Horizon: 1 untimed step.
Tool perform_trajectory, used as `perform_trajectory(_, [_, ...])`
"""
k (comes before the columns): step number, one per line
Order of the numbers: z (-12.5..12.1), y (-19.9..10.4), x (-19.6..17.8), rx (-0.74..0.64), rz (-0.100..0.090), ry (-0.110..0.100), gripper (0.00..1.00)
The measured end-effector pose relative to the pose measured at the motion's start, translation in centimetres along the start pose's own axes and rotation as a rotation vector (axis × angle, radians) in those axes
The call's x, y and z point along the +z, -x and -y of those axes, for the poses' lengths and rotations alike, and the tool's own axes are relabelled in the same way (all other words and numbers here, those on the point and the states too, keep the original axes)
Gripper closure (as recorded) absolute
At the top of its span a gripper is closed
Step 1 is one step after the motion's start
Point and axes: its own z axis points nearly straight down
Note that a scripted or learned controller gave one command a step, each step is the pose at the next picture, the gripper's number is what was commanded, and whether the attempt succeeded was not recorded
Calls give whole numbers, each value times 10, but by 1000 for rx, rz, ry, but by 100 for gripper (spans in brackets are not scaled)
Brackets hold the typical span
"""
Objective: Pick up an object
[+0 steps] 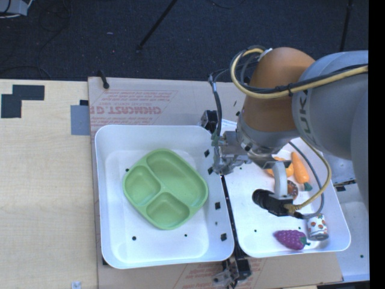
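Gripper [220,164] open or shut, can't tell; hangs at right bin's [258,253] left edge. Purple toy [290,239] near front-right corner: best centre over it, then descend straight.

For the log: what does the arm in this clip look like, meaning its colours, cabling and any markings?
The arm has a smooth grey casing with a rounded orange section above the wrist. Part of dark lettering shows on the grey shell. A yellow cable loops across the orange section, alongside black cables, and another runs down toward the right bin. The gripper is a dark metal assembly with small fittings.
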Motion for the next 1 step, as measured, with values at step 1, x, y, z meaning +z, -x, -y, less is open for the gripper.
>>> perform_trajectory(1, [21, -44, 14, 1, 1, -2, 100])
